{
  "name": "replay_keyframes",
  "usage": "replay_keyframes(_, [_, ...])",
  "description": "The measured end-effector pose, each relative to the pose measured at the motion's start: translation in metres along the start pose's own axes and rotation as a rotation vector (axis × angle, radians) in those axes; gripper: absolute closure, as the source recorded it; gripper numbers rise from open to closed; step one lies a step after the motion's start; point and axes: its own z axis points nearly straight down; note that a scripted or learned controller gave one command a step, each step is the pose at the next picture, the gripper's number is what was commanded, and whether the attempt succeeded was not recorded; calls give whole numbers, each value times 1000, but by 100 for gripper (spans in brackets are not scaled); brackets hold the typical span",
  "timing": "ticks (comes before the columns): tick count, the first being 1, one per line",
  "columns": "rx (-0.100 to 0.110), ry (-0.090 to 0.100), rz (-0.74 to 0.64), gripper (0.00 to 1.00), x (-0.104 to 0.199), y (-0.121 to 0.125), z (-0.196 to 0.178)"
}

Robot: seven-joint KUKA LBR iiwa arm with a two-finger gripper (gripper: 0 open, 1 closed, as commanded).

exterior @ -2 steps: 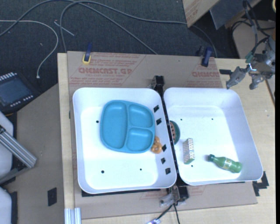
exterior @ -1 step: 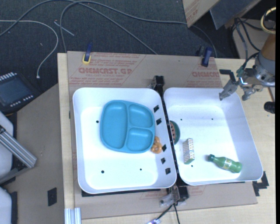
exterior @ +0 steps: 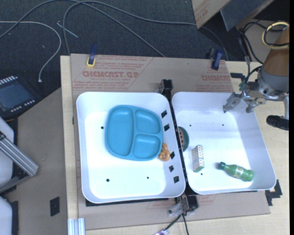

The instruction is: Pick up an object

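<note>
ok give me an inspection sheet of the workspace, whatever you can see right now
surface: bench bearing the left bin and right bin, side by side
job's things: green bottle and small patterned block lying in the right bin; round dark object at its left wall
clutter: blue divided plate in the left bin, small orange item touching its corner
grippers: gripper over the right bin's far end, open, holding nothing
cables: loose cables on the floor beyond the bench
surroundings: cardboard box, clamps

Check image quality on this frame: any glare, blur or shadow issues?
Camera view: even overhead light; mild glare washes out the right bin floor; soft shadows under the blue plate and green bottle; pincer slightly soft; bins' edges bow a little.
</note>
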Motion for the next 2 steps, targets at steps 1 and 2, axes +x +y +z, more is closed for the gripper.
replay_keyframes(1, [-2, 5, -2, 0, 3, 1, 51])
replay_keyframes(2, [-6, 0, -3, 100, 2, 2, 37])
